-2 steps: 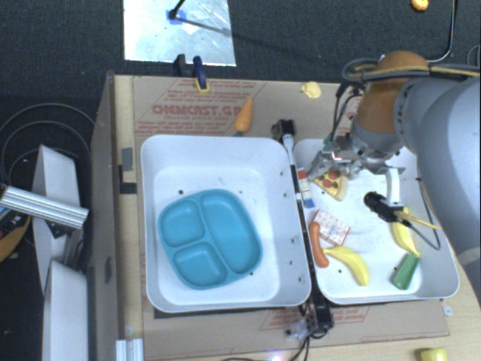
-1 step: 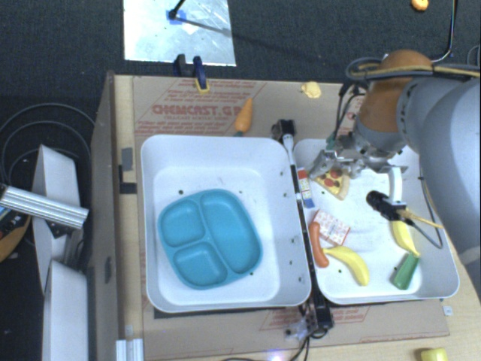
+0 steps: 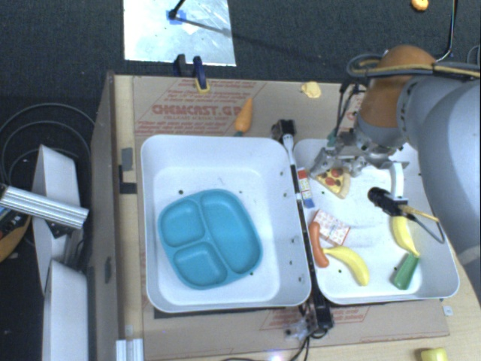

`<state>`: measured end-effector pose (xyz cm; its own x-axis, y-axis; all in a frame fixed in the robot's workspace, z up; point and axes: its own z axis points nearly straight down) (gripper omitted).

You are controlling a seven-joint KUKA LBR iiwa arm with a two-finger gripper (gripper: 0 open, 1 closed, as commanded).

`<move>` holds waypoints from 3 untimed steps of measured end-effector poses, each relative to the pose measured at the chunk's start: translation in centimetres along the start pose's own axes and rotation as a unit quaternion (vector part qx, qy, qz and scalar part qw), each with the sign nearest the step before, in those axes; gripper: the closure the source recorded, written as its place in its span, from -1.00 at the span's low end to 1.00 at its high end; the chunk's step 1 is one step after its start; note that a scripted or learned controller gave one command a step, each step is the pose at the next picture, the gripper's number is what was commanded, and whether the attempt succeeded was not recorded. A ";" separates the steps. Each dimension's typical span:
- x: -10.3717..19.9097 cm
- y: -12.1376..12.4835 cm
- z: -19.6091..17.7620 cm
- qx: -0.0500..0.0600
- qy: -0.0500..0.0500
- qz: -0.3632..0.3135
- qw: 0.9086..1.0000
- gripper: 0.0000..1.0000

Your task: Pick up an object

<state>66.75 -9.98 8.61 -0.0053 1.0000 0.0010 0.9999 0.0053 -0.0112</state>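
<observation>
tool (image 3: 336, 159): low in the right bin's far-left corner, arm coming in from the right; grip state cannot tell, wrist blocks it
pizza slice (image 3: 333, 179): toy wedge, yellow-tan with red spots, lying flat just below the tool, touching or nearly so; cannot tell if it's gripped
right bin (image 3: 451, 277): shallow, white, the one the tool is in; holds the pizza slice plus the items below
carton (image 3: 331, 229): small flat white pack with red print, nearer the camera than the tool; print too small to read
sausage (image 3: 319, 245): orange-red, along the bin's left wall, touching the carton's left edge
bananas: one (image 3: 350, 262) near the front, just right of the sausage; second (image 3: 404, 234) further right of the tool
green piece (image 3: 403, 272): short, stubby, at the front right, below the second banana
black-handled utensil (image 3: 391, 202): right of the pizza slice, lying across the bin floor
left bin (image 3: 154, 201): to the tool's left, touching the right bin; holds a blue divided plate (image 3: 210, 238), three compartments
cardboard sheet (image 3: 210, 100): on the worktop under both bins, red print reads "CHEMCAST"
carrot (image 3: 243, 116): orange toy on the cardboard, beyond the left bin, well left of the tool
</observation>
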 end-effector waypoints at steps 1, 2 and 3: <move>0.2 -0.8 0.0 -0.007 -0.002 0.002 1.000 -1.00; 0.2 0.0 0.0 0.000 -0.001 0.000 1.000 -1.00; 0.8 -0.1 0.0 0.000 -0.006 0.001 1.000 -1.00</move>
<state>66.64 -9.17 8.61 -0.0030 0.9999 -0.0110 0.9999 0.0029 -0.0115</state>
